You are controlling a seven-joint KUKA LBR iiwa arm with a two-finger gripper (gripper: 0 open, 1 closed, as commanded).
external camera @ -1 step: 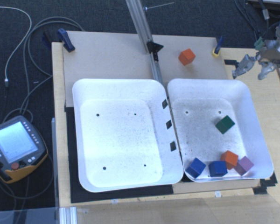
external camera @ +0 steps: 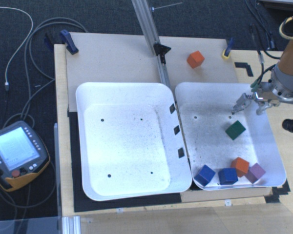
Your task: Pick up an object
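I see gripper (external camera: 250,104) fingers spread, holding nothing, above right bin (external camera: 205,101). Green cube (external camera: 235,129) sits at its 7 o'clock, apart, corner toward 12; no long axis.

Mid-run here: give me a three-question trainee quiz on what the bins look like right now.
1. True or false: the green cube lies in the right white bin.
2. How many blue cubes lie along that bin's near edge? A) one B) two C) three
3. Fill in: the orange cube on the bare bench lies beyond the ___ bin.

Key: 1 true. 2 B: the blue cubes and, beside a small orange cube and a purple cube. 3 right. The gripper hovers above the green cube.
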